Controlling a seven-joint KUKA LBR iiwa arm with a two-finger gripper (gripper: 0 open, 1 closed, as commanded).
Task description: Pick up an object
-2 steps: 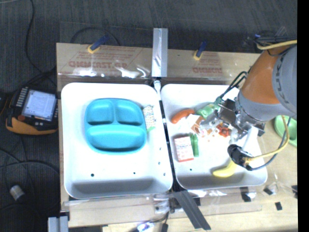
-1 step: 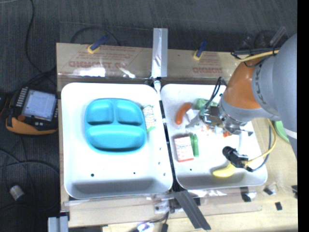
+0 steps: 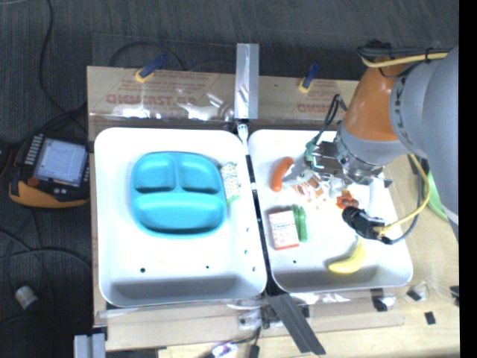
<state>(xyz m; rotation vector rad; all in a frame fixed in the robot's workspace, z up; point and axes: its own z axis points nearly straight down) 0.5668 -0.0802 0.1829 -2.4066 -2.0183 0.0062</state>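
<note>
Nearest us the yellow banana (image 3: 348, 260) lies in the right bin (image 3: 313, 276), and above it our pincer (image 3: 322, 171) hovers by the orange sausage (image 3: 281, 173), grip state unclear, nothing lifted, so we've the whole pick left.

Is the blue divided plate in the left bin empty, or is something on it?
Empty. All three compartments of the blue plate show only bare blue surface, with nothing lying inside them.
</note>
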